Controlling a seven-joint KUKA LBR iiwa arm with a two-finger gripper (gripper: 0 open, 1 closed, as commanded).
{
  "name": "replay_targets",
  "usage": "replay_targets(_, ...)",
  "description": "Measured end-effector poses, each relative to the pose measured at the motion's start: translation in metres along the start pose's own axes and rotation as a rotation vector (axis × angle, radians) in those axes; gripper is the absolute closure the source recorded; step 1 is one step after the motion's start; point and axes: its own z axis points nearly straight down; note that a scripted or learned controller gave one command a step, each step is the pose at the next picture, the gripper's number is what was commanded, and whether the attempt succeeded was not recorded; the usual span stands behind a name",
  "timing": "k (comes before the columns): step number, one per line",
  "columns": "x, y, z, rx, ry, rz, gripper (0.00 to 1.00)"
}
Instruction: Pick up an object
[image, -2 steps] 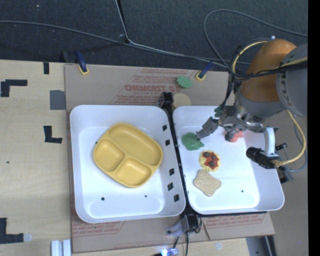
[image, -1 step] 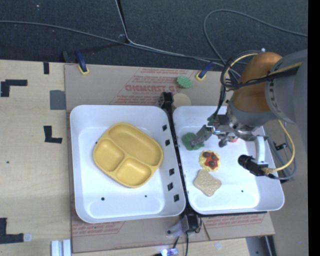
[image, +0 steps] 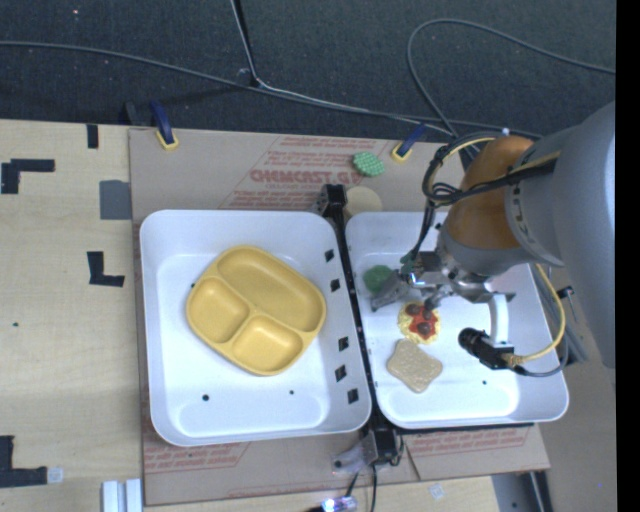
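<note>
In the right bin (image: 530, 400) lie three small things: a green piece (image: 378, 276) near the left wall, a yellow and red pizza-like toy (image: 419, 323) in the middle, and a tan slice of toast (image: 414, 366) toward the front. My gripper (image: 420, 290) hangs low over the bin, just above the pizza toy and to the right of the green piece. The arm's grey body and orange band (image: 490, 205) reach in from the right and hide part of the bin's back.
The left bin (image: 170, 380) holds a yellow divided plate (image: 256, 308). A small green dotted object (image: 368, 164) lies on the cardboard behind the bins. Black clips run along the divider (image: 345, 300) between the bins. A black and yellow cable (image: 500, 352) loops at the arm's right.
</note>
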Motion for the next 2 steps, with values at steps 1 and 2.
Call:
replay_targets(1, 0.000, 0.003, 0.013, -0.017, -0.003, -0.002, 0.00)
replay_targets(2, -0.001, 0.005, 0.002, -0.021, -0.006, -0.003, 1.00)
